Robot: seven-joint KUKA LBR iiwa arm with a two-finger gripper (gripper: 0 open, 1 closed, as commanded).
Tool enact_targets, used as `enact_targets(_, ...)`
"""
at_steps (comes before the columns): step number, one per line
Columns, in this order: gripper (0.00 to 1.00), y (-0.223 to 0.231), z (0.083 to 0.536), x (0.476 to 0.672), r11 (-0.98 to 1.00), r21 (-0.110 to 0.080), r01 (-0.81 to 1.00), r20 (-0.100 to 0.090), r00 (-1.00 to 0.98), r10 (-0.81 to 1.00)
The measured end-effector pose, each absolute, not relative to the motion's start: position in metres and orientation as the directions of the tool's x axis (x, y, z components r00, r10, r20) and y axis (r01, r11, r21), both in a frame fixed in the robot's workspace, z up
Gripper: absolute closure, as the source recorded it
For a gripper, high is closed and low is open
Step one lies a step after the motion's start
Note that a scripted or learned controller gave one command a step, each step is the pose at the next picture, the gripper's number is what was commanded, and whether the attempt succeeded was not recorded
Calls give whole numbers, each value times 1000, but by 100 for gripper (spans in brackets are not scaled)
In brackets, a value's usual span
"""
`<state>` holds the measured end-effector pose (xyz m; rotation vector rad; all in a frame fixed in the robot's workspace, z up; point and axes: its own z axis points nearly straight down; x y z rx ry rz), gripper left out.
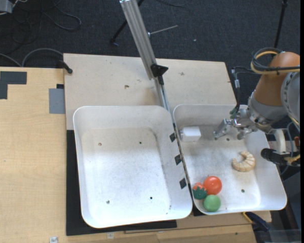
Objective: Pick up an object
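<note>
The right bin [263, 199] holds a white block [191, 132] near its back left wall, a tan croissant-shaped piece [243, 162] at the right, and a red ball [212, 185], a green ball [212, 202] and a small red-green piece [199, 191] near the front left. My gripper [224, 130] hangs over the back of the right bin, right of the white block and above-left of the croissant. Nothing shows between its tips.
The left bin [81, 151] sits beside the right one, with black clips [178, 158] along the shared wall. A slanted aluminium rail [142, 39] rises behind the bins. The orange band [273, 80] of the arm is at the right edge.
</note>
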<state>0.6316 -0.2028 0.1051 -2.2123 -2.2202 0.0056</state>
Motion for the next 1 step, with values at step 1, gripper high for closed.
enact_targets(1, 0, -202, 90, 631, 5, -4, 1000, 1, -5, 1000)
